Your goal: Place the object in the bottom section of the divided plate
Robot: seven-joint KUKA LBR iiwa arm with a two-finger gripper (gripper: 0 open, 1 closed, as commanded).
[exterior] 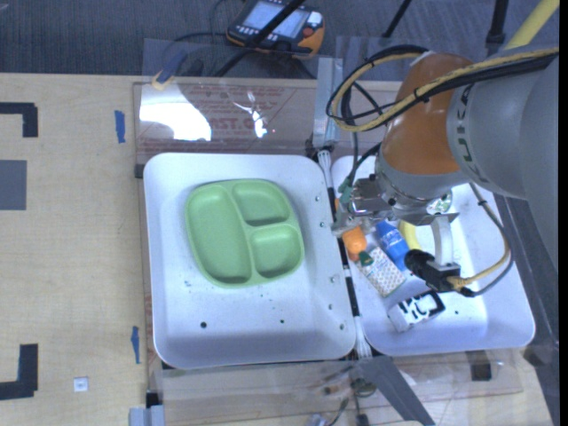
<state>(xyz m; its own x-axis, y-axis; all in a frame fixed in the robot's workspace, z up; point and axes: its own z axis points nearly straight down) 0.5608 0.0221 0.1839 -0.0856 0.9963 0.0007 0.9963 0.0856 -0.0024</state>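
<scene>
Now | arm [444, 131] bent low over right bin [497, 327] | pincer state unclear

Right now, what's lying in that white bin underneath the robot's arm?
In the right bin I see a small orange object, a blue one, something yellow, a speckled white packet and a black-and-white item. The arm covers the bin's far part.
</scene>
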